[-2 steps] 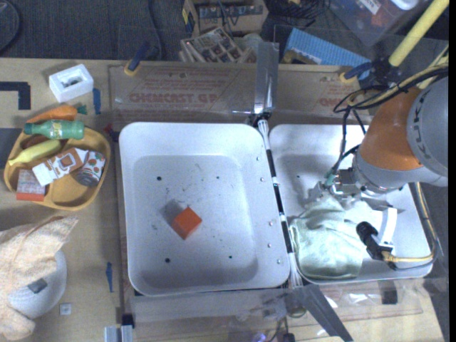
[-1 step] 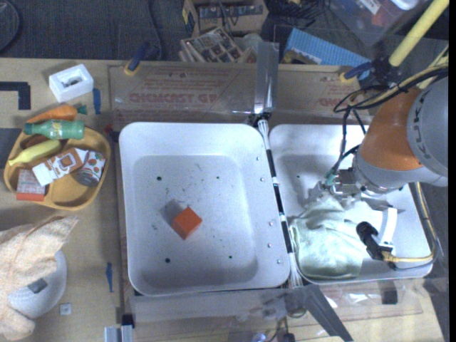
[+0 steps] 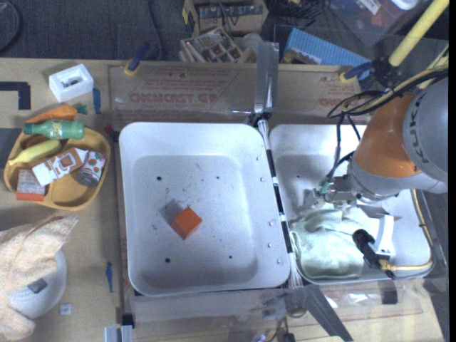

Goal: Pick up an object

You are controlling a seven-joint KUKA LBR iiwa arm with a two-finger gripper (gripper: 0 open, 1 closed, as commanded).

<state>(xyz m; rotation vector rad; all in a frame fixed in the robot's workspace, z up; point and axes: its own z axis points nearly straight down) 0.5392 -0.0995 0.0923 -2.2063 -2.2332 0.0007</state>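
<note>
An orange block lies in the left bin, a little left of its middle, with a grey shadow beside it. A crumpled pale green cloth fills the near part of the right bin. My gripper is low in the right bin, at the far edge of the cloth and touching or nearly touching it. The grey arm with its orange band hides most of the gripper from above.
A wooden bowl with toy food stands left of the bins, and a pale orange cloth lies below it. A small white box sits at the far left. The divider between the bins is close to my gripper.
</note>
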